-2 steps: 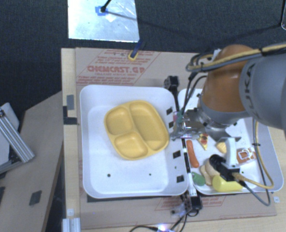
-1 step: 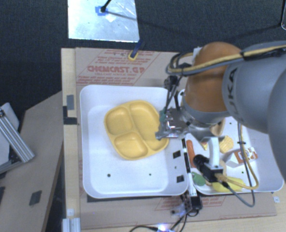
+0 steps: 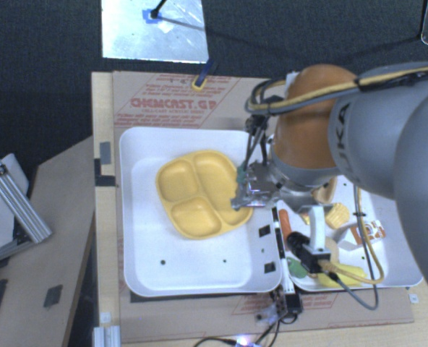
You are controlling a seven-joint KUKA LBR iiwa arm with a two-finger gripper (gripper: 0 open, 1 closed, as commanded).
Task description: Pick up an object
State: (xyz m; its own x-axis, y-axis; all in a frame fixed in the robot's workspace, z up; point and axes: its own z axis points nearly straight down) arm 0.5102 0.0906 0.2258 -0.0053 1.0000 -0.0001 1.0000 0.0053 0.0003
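Gripper at the right rim of the yellow divided plate

Gripper [image 3: 244, 194] metalwork sits low over the left bin [image 3: 138, 266], right at the right-hand rim of the yellow divided plate [image 3: 196, 192]. You can see the silver end of it overlapping that rim, but the view does not let you tell whether the jaws are spread or clenched, nor whether the plate's edge lies between them. Treat the grasp as unconfirmed.

The plate is a three-compartment dish: two smaller wells toward the far side and one well nearer you. It lies flat on the floor of the left bin, a little right of the bin's centre and turned at a slant to the bin walls.

The arm [image 3: 387, 136] comes in from your right, its grey body and orange band [image 3: 311, 129] covering much of the right bin [image 3: 398, 270]. In the part of that bin you can see, small things lie jumbled together: a banana [image 3: 344, 273] near the front wall, a green piece [image 3: 298, 267] just left of it, an orange carrot-like stick [image 3: 285, 221] near the divider between the bins, and a tan block [image 3: 337, 214] farther right. A black cable loops over them.

Both bins rest on a sheet of cardboard [image 3: 170, 100] printed in red letters. Beyond it, a shiny square plate [image 3: 155, 20] lies on the dark floor.
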